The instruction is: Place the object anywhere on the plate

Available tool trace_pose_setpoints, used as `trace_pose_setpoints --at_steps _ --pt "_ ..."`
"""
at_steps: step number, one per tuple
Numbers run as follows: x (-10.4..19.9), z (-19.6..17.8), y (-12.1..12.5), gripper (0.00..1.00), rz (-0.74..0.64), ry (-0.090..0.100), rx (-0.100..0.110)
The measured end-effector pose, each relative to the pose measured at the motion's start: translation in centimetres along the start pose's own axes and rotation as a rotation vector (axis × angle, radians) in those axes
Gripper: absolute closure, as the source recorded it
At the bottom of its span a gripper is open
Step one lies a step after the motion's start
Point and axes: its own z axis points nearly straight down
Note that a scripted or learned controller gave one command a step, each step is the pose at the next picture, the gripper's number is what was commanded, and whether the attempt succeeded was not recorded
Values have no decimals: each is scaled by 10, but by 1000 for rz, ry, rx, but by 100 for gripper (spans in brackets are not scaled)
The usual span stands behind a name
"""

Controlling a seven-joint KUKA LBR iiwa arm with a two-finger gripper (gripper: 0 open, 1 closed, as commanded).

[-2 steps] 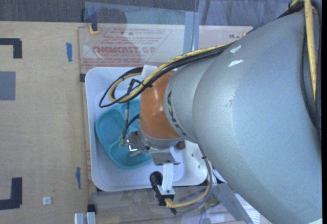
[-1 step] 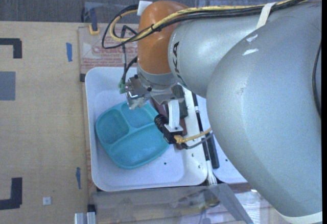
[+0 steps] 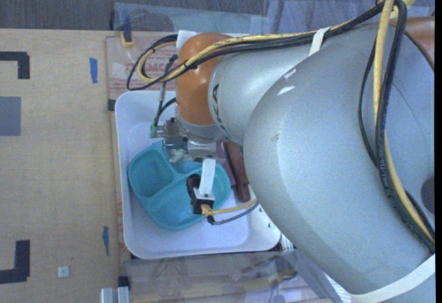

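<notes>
I am watching the gripper (image 3: 178, 145) hovering at the teal plate's (image 3: 155, 181) far rim; I cannot tell its grip. The brown object (image 3: 235, 169) is lying just right of the plate. Bare white bin (image 3: 131, 129) floor is showing on the left.

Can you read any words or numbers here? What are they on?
None: the teal divided plastic plate, shallow white bin and grey robot arm bear no letters. The black corner marks and blue tape strips on the wooden bench are plain shapes.
</notes>
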Motion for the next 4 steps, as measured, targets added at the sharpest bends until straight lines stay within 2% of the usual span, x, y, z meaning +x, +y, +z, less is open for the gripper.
trace_pose_setpoints --at_steps 1,2,3,4 --pt "9 -69 61 100 253 0 5" --pt "14 10 -14 100 556 -3 -3" --pt "-12 -64 -14 100 1131 -2 7" --pt "17 -86 -79 100 1041 -4 10"
